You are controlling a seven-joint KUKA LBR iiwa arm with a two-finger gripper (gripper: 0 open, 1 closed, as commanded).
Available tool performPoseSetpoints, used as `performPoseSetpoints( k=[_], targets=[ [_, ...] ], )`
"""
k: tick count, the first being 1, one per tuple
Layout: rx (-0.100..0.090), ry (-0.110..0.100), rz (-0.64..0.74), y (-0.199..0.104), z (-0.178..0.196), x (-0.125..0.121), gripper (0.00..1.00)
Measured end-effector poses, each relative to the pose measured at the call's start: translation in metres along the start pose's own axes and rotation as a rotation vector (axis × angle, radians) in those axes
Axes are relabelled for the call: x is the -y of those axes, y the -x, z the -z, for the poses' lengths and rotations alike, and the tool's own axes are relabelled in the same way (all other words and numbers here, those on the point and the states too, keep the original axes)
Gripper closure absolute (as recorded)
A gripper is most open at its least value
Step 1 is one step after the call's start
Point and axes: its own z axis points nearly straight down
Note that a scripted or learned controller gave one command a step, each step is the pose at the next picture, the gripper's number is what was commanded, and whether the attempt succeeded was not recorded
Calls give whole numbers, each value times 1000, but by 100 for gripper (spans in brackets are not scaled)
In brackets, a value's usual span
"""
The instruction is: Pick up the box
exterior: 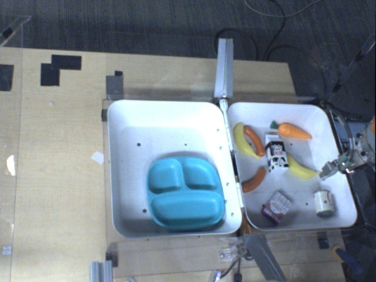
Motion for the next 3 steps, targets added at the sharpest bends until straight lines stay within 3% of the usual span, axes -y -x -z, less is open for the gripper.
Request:
performPoseSetpoints(
  k=[1,2,3],
  targets=[
    [5,4,305,-2,139,-35,100],
    [4,3,570,-2,82,-6,100],
    [2,2,631,3,-62,1,100]
  ],
)
